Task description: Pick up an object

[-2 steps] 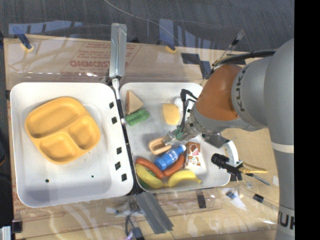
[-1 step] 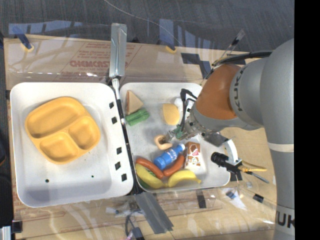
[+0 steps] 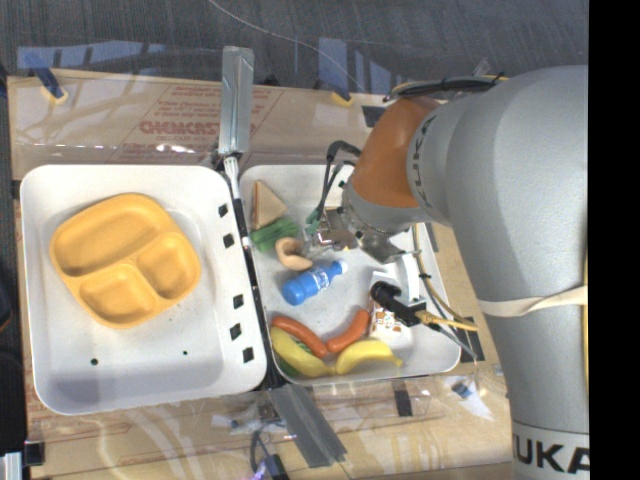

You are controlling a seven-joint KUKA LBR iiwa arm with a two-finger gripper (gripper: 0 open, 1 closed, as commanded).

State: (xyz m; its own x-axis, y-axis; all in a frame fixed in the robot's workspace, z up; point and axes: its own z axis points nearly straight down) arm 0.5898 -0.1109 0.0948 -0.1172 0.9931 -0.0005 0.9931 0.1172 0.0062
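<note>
Camera view: my claw (image 3: 322,230) hovers low in the right bin (image 3: 440,343), just above the tan ring (image 3: 291,255) and blue bottle (image 3: 312,282); I cannot tell its opening or any hold.

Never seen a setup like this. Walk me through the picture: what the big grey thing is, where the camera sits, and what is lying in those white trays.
The big grey shape is a robot arm with an orange band, reaching in from the right. The camera is fixed above the bench, looking down at a slant. Its gripper is low over the right bin; I cannot tell whether it holds anything. That bin has toy items: a blue bottle, a yellow banana, a red-orange sausage, a tan wedge, something green and a small beige ring. The left bin holds a yellow divided plate.
</note>
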